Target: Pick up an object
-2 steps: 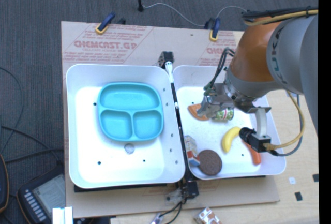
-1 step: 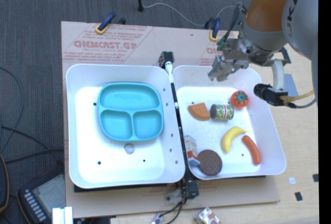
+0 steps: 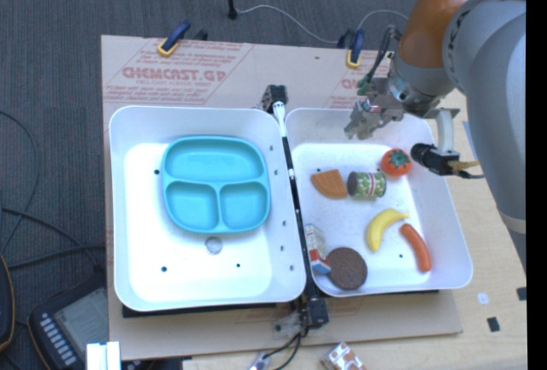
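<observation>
My gripper (image 3: 366, 126) hangs over the far edge of the right bin (image 3: 453, 227), open, with nothing between its fingers. Below it in that bin lie a red tomato (image 3: 395, 161), a green can (image 3: 367, 185) on its side and an orange-brown wedge (image 3: 328, 183). Nearer the front lie a yellow banana (image 3: 385, 227), a red sausage (image 3: 416, 247), a dark brown disc (image 3: 347, 267) and a small red-and-white packet (image 3: 314, 245) against the left wall. The tomato is the closest item to the gripper, slightly to its right and nearer the front.
The left bin (image 3: 141, 206) holds a blue divided plate (image 3: 215, 185) and a small grey disc (image 3: 214, 246). A black rail (image 3: 291, 189) runs between the bins. The grey arm with its orange band (image 3: 436, 26) fills the upper right. Clamps (image 3: 174, 37) sit at the board's far edge.
</observation>
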